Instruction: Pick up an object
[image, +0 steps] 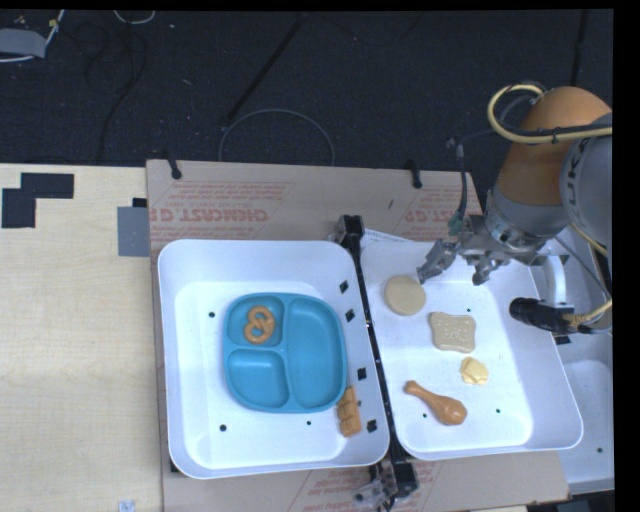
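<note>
Gripper: fingers spread wide, holding nothing, above right bin rear edge. Round cookie just beside; toast slice, drumstick nearer front.

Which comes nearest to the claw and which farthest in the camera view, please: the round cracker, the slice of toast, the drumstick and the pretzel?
From the claw, above the right bin's upper edge:
1. Round cracker, just below-left of it, right bin.
2. Slice of toast, mid right bin.
3. Drumstick, lower part of the right bin.
4. Pretzel, on the blue plate, left bin.
</note>
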